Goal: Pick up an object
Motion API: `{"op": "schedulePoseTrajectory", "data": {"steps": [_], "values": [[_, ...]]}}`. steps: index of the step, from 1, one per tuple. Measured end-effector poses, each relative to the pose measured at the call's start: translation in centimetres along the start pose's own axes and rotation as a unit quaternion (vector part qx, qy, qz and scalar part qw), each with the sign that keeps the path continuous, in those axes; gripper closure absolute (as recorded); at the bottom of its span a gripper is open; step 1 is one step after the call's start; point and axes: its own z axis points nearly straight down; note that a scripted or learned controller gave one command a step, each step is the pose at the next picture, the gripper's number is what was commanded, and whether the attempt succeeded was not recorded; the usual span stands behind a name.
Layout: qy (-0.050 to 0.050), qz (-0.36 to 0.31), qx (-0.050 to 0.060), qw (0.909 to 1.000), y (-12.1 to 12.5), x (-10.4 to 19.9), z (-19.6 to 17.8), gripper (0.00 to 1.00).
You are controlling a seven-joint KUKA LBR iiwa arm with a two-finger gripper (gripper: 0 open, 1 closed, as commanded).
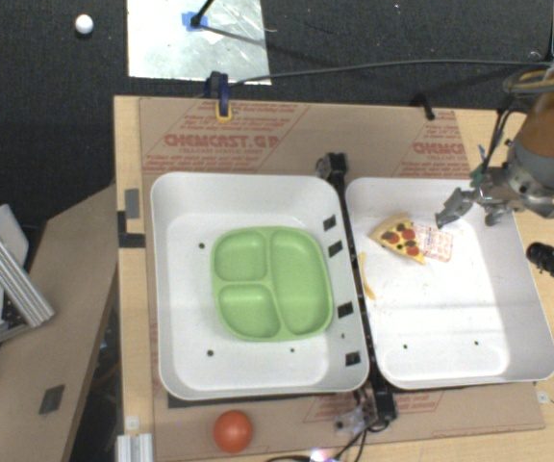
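Grey end effector [469, 203] hovers at three o'clock of the pizza slice [401, 238] in our right bin [522, 354]; grip state unclear.

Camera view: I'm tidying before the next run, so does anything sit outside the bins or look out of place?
Yes: an orange ball lies outside the bins on the bench's near edge, below the left bin.

Red print on the brown sheet
"CHEMCAST GP" stands in red on the brown sheet [248, 133] behind the left bin; the same red print recurs at the sheet's right (too slanted to read fully).
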Motion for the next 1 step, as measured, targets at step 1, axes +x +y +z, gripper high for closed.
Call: {"op": "schedulePoseTrajectory", "data": {"steps": [1], "values": [[0.001,0.002,0.001,1.0000,-0.21,0.04,6.24,0.00]]}}
